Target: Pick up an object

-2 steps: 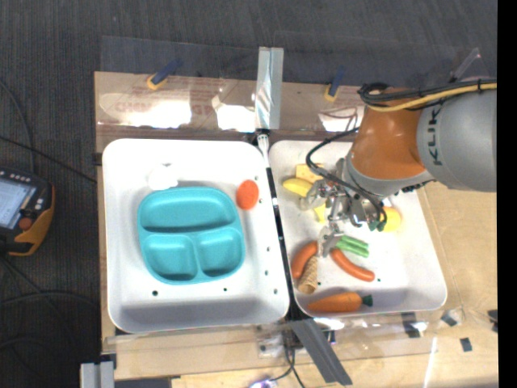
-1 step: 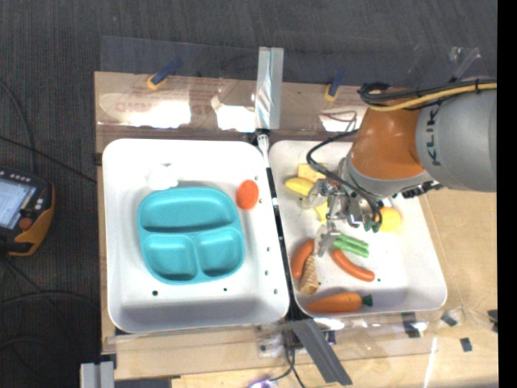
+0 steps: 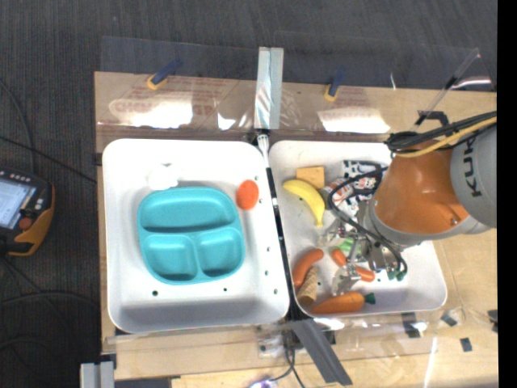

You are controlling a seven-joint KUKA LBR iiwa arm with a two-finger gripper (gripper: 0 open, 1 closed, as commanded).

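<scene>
The gripper (image 3: 355, 267) is low inside the right bin (image 3: 420, 301), near the middle of its front half, and it hangs over a small heap of toy food. Whether the claw is wide or narrow I cannot tell (wrist and cables cover it), and nothing is clearly seen held in it.

The likely targets lie close around it: a sausage (image 3: 305, 266) just to its left, a carrot (image 3: 338, 303) along the front edge, and a small red piece (image 3: 363, 273) almost under it. A banana (image 3: 308, 200) and a tan block (image 3: 310, 175) rest nearer the back-left corner of this bin.

The left bin (image 3: 121, 217) carries 1 teal tray (image 3: 191, 234) with 3 compartments, and an orange ball (image 3: 247, 194) is beside the tray, near the right wall. I judge the arm is so low because it is trying a grasp in the heap; crowded pieces may slip aside.
</scene>
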